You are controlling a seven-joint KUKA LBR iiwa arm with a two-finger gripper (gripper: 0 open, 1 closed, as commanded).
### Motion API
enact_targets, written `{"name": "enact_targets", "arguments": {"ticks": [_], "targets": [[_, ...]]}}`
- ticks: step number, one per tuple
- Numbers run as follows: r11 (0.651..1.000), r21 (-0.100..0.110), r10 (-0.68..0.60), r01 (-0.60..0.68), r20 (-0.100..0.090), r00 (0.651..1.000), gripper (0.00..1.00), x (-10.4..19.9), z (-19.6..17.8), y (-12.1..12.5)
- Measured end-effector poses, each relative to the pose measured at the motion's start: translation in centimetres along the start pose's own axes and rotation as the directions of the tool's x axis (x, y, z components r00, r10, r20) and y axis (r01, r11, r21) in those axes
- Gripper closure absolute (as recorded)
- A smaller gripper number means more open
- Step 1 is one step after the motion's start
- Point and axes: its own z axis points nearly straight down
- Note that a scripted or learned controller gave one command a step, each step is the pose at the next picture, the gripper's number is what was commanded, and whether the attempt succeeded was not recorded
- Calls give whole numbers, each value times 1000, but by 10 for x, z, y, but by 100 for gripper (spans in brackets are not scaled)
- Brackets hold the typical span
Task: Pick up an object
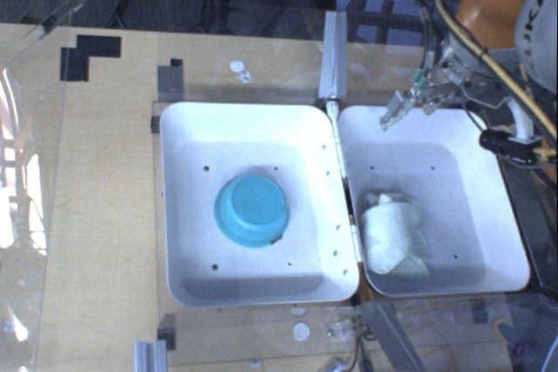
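The left bin [183, 187] holds a blue bowl [252, 210], turned upside down near its middle. In the right bin [488, 213] a crumpled white cloth [392, 237] lies against the near left side, touching the wall by the divider. The gripper [410, 103] hangs over that bin's far edge, well apart from the cloth, its fingers slightly apart with nothing between them.

A plain blue bowl [252, 210] and a white cloth [391, 236] lie in two white bins [187, 144], on a tan bench [96, 213].
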Motion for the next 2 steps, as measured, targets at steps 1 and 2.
{"name": "enact_targets", "arguments": {"ticks": [1,2], "targets": [[1000,-5,-6,6,2,1000,100,1,-11,2],[998,3,-68,68,-1,998,100,-40,73,8]]}}
